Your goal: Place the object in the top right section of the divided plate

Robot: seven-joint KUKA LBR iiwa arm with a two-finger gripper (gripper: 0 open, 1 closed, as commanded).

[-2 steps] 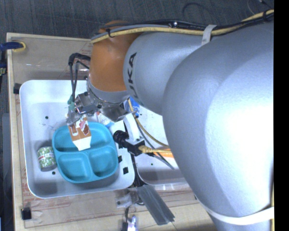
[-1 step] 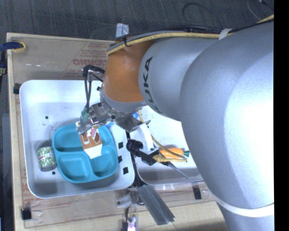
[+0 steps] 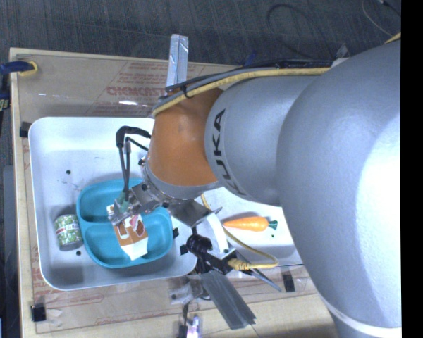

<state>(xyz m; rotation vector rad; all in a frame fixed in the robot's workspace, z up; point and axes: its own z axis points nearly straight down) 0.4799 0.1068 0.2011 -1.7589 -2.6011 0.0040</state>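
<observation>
Gripper (image 3: 127, 213) over blue divided plate (image 3: 102, 224), fingers seemingly closed on brown-and-white object (image 3: 132, 236), long axis upright-diagonal

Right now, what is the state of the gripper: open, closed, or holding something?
Gripper: over the blue divided plate, with a brown and white object right under it; open, closed or holding cannot be told.

Bulky grey arm (image 3: 324, 153) with an orange band (image 3: 180, 143), dark KUKA lettering and black cables.

Small green can (image 3: 68, 232) in left bin — carrot (image 3: 248, 223) lying in right bin.
</observation>
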